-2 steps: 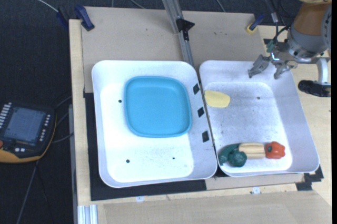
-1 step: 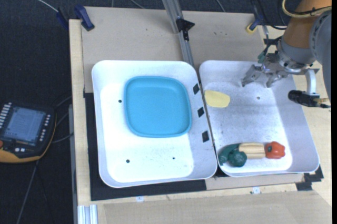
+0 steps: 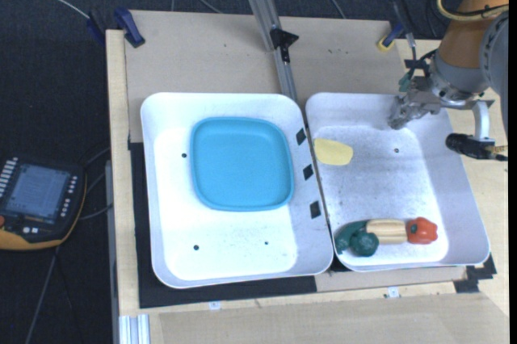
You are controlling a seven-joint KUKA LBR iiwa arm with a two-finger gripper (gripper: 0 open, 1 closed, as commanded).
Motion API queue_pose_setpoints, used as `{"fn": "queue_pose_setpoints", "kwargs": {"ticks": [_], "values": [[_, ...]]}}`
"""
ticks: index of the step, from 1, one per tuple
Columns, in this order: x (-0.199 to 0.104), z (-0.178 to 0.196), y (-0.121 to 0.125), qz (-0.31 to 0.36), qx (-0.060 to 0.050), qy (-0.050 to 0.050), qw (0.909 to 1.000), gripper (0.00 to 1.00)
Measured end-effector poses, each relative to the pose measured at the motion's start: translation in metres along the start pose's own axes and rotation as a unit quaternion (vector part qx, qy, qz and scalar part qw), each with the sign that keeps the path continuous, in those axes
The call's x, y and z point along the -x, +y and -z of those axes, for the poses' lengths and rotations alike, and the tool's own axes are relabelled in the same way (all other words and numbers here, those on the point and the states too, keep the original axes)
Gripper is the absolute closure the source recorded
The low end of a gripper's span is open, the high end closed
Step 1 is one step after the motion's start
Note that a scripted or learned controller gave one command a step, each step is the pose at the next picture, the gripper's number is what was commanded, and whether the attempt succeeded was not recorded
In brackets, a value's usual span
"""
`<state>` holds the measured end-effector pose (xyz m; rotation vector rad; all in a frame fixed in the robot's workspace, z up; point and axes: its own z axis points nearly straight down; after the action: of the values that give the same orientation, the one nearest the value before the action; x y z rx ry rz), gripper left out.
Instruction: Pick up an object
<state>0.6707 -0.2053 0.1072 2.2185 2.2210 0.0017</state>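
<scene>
From above, the gripper point(image 3: 401, 118) hangs over the right bin's point(image 3: 452, 189) far corner; whether it is open I cannot tell. Candidates lie apart from it: a yellow piece point(image 3: 333, 152) by the divider, toy vegetables point(image 3: 386, 233) against the near wall.

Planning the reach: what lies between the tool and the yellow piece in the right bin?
Only bare white bin floor, as the camera view shows, between the tool and the yellow piece.

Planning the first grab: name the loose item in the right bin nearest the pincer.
The yellow piece, alone at the right bin's left wall; the green, tan and red items cluster at its near edge, farther from the pincer.
</scene>
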Motion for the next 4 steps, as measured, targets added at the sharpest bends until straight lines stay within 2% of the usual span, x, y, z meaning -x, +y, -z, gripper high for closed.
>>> {"fn": "queue_pose_setpoints", "kwargs": {"ticks": [2,3,4], "values": [[-0.008,0.126,0.004,0.000,0.002,0.000,1.0000,1.00],[-0.009,0.125,0.004,0.000,-0.001,0.000,1.0000,1.00],[-0.063,0.123,-0.010,0.001,-0.001,0.001,1.0000,1.00]]}}
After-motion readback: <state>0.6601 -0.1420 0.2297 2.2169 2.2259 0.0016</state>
